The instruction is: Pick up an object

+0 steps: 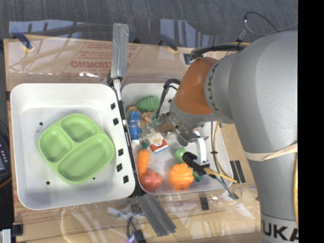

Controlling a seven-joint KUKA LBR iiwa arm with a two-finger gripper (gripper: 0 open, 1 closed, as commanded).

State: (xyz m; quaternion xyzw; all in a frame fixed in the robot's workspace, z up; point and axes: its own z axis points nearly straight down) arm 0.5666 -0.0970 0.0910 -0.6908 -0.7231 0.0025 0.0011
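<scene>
In the right bin (218,182) lie a blue bottle (134,124), a green leafy toy (148,103), a small red and white carton (159,146), a carrot (144,161), a red apple (151,179), an orange pumpkin-like toy (181,176) and a small green piece (179,153). My gripper (156,132) is low in this bin, just above the carton and to the right of the bottle. The grey arm and its orange band (197,91) hide the bin's right half. Nothing can be seen held.
The left bin (25,135) holds a green divided plate (76,147). A grey strip (119,49) stands at the back between the bins. Cardboard (61,59) lies behind both bins.
</scene>
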